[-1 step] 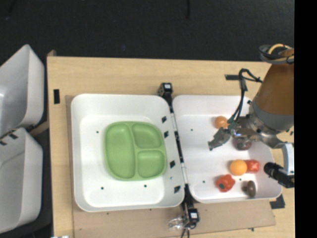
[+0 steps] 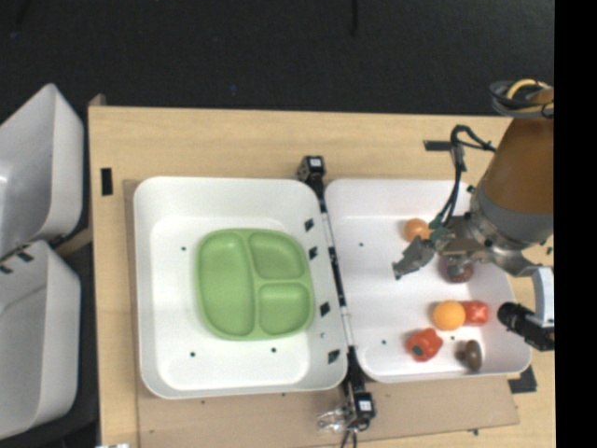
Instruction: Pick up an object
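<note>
Arm [image 2: 522, 171] — over right bin [image 2: 373, 343] (fruit-strewn).

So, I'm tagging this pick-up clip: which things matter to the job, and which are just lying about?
Job:
- grey two-finger gripper
- small orange ball
- red block
- red pepper-like toy
- brown rounded piece
- small orange piece
- right white bin

Lying about:
- green divided plate
- left white bin

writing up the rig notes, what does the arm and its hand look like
The arm has a broad orange band above a grey wrist section. A thin black cable loops beside it. The hand is small, dark grey metal, with slim fingers.
</note>
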`<move>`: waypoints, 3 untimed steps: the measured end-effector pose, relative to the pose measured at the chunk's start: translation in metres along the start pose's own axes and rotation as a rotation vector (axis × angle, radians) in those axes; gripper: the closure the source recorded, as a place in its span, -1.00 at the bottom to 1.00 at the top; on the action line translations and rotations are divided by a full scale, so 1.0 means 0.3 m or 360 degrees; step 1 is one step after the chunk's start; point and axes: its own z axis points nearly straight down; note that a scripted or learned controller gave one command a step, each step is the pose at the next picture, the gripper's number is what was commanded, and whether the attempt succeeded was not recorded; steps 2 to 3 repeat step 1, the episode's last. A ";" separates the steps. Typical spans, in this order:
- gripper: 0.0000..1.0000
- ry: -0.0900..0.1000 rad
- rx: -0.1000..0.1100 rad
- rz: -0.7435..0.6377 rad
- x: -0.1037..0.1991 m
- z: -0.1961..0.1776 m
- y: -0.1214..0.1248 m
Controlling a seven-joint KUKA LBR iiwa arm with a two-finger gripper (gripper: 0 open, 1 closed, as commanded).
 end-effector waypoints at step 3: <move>-1.00 0.0001 0.0009 0.0003 -0.005 0.185 -0.033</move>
